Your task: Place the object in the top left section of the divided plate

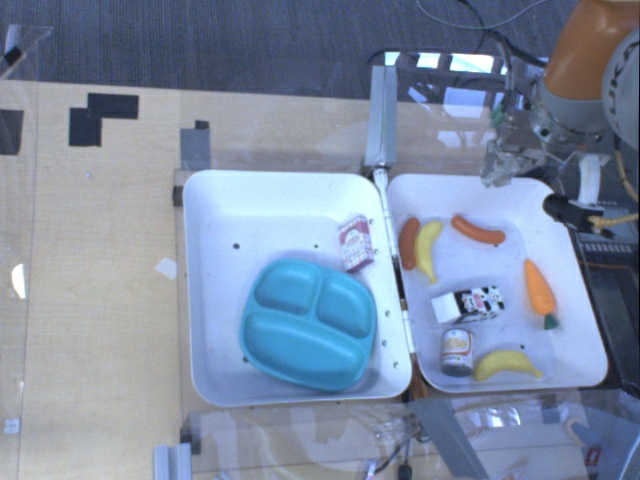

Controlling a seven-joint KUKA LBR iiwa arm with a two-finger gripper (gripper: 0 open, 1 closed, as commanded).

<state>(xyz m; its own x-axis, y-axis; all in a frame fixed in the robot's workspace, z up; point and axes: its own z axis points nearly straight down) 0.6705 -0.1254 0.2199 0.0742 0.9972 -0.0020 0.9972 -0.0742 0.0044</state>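
A blue divided plate (310,323) lies in the left bin (215,268), toward its front. Its top left section (283,288) has nothing in it. A small red and white packet (355,243) rests just behind the plate, near the bin's right wall. My gripper (498,173) hangs over the back edge of the right bin (580,368), far from the plate. Nothing shows beneath it. The nearest item is an orange-red sausage (478,230), a little in front of it.
The right bin also holds a red sausage (409,243) beside a yellow banana (428,250), a carrot (539,290), a cow-patterned carton (470,304), a can (456,350) and a second banana (506,366). A metal post (380,118) stands behind the bins.
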